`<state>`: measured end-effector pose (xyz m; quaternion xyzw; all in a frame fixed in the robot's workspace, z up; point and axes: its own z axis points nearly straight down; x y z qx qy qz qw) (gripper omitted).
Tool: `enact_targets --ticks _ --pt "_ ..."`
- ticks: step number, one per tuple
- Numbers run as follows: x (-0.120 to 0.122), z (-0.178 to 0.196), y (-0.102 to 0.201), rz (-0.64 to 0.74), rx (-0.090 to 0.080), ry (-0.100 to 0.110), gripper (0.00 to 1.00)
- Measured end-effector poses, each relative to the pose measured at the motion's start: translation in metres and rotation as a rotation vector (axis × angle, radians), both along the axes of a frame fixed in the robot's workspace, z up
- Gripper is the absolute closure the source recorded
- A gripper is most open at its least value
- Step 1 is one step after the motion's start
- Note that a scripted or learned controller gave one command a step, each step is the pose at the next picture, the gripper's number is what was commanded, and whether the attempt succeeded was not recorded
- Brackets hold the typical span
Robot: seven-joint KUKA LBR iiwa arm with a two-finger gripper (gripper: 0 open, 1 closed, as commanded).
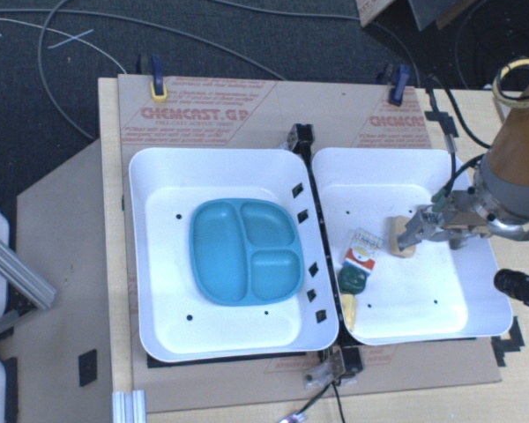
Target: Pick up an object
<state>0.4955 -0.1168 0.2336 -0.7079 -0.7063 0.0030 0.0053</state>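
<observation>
My gripper (412,234) reaches in from the right and hangs low over the middle of the right bin (423,320). A small tan object (399,236) sits right at its fingertips, touching or just beneath them; whether it is gripped I cannot tell. A small carton with white, red and green print (358,261) lies to the left of the gripper on the bin floor. A yellow piece (347,309) rests against the right bin's left wall, near the front.
A blue divided plate (245,250) lies in the left bin (159,324). Black clips (301,136) join the bins along the divider. Blue clamps (158,76) hold the board at the back. Cables run behind the bench.
</observation>
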Motion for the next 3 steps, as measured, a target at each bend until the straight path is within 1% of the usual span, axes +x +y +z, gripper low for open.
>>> enact_targets --ticks 1,2,3 --pt "0.002 0.005 0.0 0.003 -0.002 -0.01 0.0" --pt "0.003 -0.056 0.008 0.002 0.0 -0.003 0.0" --pt "-0.008 -0.108 0.013 0.002 0.0 -0.003 0.0"
